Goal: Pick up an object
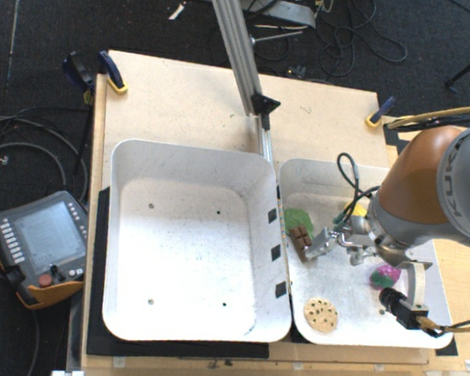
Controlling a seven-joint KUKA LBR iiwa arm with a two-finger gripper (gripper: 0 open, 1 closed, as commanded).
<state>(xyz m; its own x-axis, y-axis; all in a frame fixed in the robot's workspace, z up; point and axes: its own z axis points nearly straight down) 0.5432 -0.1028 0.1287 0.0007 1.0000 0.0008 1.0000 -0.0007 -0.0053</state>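
Note:
In the right bin [317, 174] lie a green soft object [297, 220] with a small brown block [299, 237] against its lower edge, a round tan cookie with dark spots [320, 314], and a magenta and green object [384, 275]. My gripper [316, 246] is low over the bin floor and points left. Its tip is right beside the brown block. The arm's orange band [413, 182] hides the bin's right part. Nothing visibly hangs from the gripper.
The left bin [120, 157] stands next to the right one, and the two touch along a ridge with black tabs [276, 251]. A metal pole [239, 44] slants down to the bins' back edge. Yellow clamps [116, 85] hold the bench corners.

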